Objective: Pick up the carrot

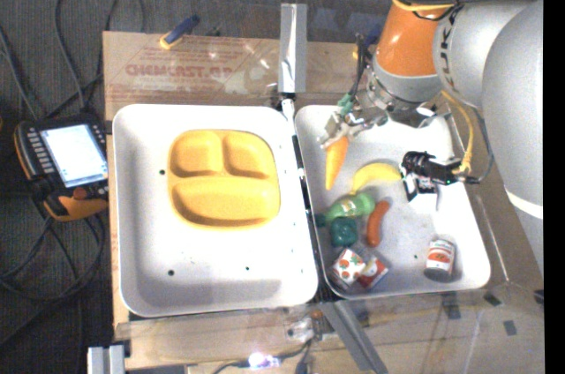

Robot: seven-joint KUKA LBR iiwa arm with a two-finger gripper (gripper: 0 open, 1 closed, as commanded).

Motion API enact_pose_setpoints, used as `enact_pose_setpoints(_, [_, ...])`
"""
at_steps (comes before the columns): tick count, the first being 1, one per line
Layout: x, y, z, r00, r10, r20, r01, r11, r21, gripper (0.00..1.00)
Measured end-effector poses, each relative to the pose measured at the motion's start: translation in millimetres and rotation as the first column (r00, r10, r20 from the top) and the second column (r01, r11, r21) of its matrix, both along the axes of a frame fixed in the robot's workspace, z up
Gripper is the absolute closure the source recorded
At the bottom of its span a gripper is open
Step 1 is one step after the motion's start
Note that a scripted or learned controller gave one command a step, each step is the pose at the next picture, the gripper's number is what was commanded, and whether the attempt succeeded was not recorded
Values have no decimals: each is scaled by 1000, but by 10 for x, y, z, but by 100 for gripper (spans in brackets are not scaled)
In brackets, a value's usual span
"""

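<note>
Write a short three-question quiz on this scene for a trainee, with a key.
1. True or false: the carrot lies in the same bin as the yellow tray.
2. Which thing lies nearest the carrot's right side? A) banana B) small can C) handheld screen
3. Fill in: the gripper is at the carrot's ____ end.

Key
1. False; the carrot is in the right bin, the tray in the left bin.
2. A
3. Upper

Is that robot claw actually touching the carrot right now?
Touching. The camera view from above shows the gripper meeting the wide top end of the carrot, with no gap between them; the carrot's tip points down into the right bin.
</note>
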State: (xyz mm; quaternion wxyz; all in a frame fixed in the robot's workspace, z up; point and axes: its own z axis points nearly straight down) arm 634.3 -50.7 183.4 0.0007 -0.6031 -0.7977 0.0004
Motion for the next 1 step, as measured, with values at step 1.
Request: enact_pose_setpoints(1, [279,109,463,956,-294,1,294,956,-4,100])
